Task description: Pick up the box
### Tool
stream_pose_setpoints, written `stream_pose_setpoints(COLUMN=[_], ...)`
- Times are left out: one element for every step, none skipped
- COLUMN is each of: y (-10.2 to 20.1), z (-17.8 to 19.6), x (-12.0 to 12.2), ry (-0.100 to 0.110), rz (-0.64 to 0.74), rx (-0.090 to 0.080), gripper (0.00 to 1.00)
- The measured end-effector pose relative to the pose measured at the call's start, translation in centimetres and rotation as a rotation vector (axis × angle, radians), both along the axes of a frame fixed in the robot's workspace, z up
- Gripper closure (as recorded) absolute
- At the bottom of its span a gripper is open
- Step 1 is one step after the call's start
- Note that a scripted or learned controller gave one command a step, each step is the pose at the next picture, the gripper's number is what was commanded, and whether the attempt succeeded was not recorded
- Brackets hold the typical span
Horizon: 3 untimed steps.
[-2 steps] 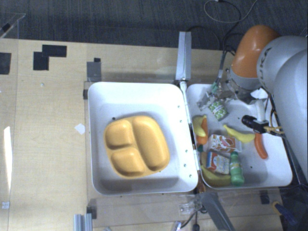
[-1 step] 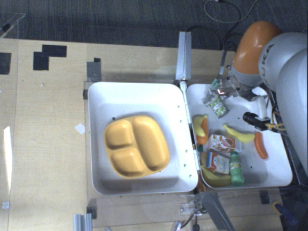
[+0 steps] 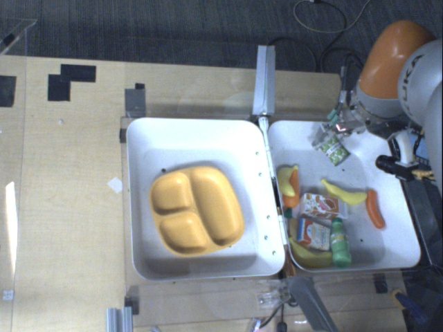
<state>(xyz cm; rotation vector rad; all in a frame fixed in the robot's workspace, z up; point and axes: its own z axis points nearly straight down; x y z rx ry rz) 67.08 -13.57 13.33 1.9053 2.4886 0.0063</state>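
Observation:
Two small printed boxes lie in the right bin (image 3: 401, 251). One is a white and red box (image 3: 320, 205) near the bin's middle; just in front of it is a second box (image 3: 315, 235) with a blue edge. My gripper (image 3: 338, 125) is at the bin's far side, well behind both boxes, below the orange band of the arm (image 3: 391, 61). A small green and silver packet (image 3: 331, 146) sits right under the gripper, touching it or nearly so. Whether the packet is gripped cannot be made out.
The right bin also has a banana (image 3: 344, 194), a red sausage (image 3: 375, 209), a green bottle (image 3: 338, 241), yellow and orange toy food (image 3: 288, 182) by the left wall and a yellow dish (image 3: 311, 259) under the boxes. A yellow divided tray (image 3: 197, 208) lies in the left bin (image 3: 142, 185).

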Motion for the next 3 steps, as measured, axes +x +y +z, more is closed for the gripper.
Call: stream_pose_setpoints(y=[0.0, 1.2, -0.1], z=[0.0, -4.2, -0.5], x=[0.0, 0.1, 0.0], ry=[0.0, 0.0, -0.001], rz=[0.0, -0.017, -0.095], rx=[0.0, -0.002, 0.001], gripper=[0.0, 0.0, 0.0])
